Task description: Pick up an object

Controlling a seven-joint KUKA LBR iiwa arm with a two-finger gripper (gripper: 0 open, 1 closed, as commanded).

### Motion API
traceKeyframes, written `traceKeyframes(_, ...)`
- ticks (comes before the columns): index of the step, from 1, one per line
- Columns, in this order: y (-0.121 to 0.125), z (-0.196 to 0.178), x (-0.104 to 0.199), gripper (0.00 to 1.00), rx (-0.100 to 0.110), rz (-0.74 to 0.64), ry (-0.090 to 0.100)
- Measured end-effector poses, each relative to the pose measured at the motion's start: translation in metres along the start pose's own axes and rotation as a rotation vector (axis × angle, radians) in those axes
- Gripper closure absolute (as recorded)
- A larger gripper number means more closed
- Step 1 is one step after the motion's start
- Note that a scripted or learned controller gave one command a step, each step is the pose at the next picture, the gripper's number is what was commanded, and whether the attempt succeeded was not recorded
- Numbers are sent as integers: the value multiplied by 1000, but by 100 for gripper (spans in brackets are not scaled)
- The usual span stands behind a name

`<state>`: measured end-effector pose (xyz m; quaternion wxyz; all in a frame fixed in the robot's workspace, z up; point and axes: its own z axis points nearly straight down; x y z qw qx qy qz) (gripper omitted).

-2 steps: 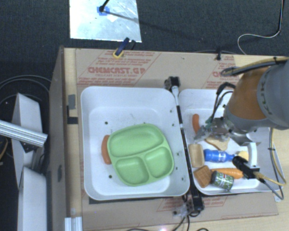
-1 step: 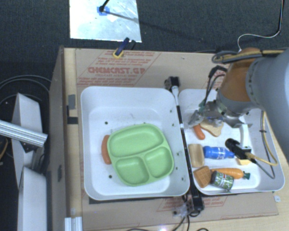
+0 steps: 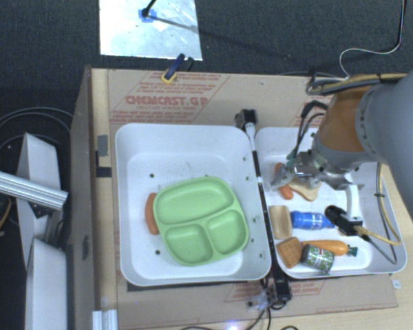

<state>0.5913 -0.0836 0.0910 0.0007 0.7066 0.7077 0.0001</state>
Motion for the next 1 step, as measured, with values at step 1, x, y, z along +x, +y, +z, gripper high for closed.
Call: traceKeyframes(1,1,-11,0,100,-3,-2,0)
